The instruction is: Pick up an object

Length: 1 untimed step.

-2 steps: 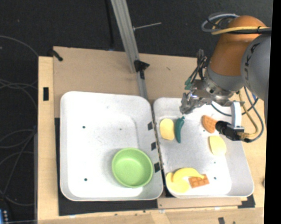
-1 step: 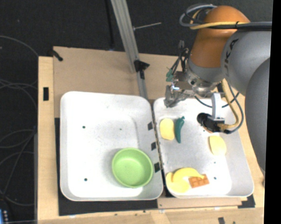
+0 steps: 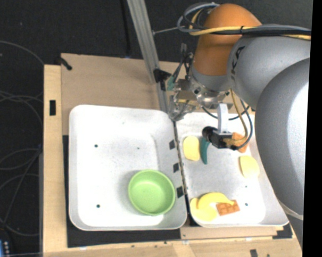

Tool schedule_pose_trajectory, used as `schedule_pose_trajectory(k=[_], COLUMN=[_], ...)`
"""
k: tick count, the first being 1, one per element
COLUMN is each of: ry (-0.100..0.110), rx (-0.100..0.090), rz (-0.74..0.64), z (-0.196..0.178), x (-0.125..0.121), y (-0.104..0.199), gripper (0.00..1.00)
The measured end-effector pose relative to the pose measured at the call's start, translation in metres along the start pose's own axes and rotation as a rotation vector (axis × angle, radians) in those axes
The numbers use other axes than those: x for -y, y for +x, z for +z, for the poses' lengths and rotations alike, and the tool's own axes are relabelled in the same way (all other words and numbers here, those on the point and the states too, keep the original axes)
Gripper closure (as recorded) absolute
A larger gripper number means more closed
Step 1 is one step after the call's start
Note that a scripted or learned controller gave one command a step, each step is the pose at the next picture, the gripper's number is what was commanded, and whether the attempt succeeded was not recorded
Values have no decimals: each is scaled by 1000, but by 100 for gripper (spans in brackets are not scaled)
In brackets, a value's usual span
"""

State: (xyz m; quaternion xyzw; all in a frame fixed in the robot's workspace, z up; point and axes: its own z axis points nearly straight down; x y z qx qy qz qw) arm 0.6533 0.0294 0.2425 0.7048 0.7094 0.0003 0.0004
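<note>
My gripper (image 3: 175,111) hangs over the far end of the divider between the two bins, above the right bin's (image 3: 255,217) far left corner. Nothing shows between its tips. In the right bin, a pale yellow piece (image 3: 191,148) lies close below the gripper, with a teal object (image 3: 204,151) touching its right side. Another pale yellow piece (image 3: 249,166) lies further right. At the near edge, a yellow object (image 3: 210,203) rests with a small orange block (image 3: 227,208) on it. A green bowl (image 3: 152,192) stands upright in the left bin (image 3: 96,149), near its front right corner.
A slanted metal post (image 3: 146,45) rises behind the bins, just left of the gripper. A small orange thing (image 3: 240,143) peeks out partly hidden under the arm. The arm's large grey body (image 3: 279,104) overhangs the right bin's right side.
</note>
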Motion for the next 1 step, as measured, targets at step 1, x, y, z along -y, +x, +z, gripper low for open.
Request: schedule_pose_trajectory(k=[1], ry=[-1], rx=[-1], rz=[-1], z=[-9], x=[-2], y=[52], gripper=[100])
